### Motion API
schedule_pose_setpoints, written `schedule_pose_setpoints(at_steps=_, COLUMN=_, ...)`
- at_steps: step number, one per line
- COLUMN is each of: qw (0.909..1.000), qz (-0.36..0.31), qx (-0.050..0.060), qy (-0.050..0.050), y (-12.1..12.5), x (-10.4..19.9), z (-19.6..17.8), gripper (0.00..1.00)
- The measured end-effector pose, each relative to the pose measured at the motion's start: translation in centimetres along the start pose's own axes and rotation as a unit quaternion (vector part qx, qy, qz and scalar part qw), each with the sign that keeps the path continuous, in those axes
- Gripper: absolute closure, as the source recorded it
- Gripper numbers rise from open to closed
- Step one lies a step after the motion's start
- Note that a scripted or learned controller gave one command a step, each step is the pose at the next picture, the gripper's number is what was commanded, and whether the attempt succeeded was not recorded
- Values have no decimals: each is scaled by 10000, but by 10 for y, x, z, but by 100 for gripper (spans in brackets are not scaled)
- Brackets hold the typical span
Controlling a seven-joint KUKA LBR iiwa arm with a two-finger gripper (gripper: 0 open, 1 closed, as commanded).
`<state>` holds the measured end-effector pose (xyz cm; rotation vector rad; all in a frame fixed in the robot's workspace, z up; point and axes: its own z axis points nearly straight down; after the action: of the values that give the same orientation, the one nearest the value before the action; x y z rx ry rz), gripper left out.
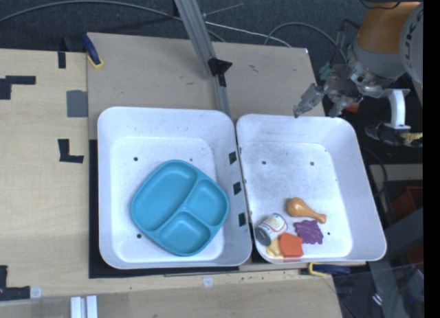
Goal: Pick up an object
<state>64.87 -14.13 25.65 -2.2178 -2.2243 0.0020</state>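
Several small objects lie in the front corner of the right bin (344, 172): an orange drumstick-shaped toy (304, 208), a purple piece (309, 231), an orange-red block (291, 245) and a small white can (271, 225) on its side. My gripper (319, 104) hangs over the bin's far right rim, well away from these objects. Its fingers (304, 106) stand apart with nothing between them.
A blue divided plate (180, 207) lies in the left bin (117, 172). A slanted metal pole (196, 25) rises behind the bins. Cables and a black-and-white fixture (395, 121) sit off the bench to the right.
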Motion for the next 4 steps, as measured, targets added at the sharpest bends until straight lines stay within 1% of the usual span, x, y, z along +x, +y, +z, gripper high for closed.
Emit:
schedule_pose_setpoints(at_steps=1, qw=10000, qz=1, qx=1, qy=-2, y=0, x=0, z=0, gripper=0)
schedule_pose_setpoints(at_steps=2, qw=10000, qz=5, qx=25, qy=2, y=-6, x=9, z=56, gripper=0)
schedule_pose_setpoints(at_steps=3, qw=10000, qz=8, qx=30, qy=0, y=-16, x=4, z=110, gripper=0)
schedule_pose_setpoints(at_steps=4, qw=10000, qz=4, qx=29, qy=1, y=-17, x=5, z=165, gripper=0)
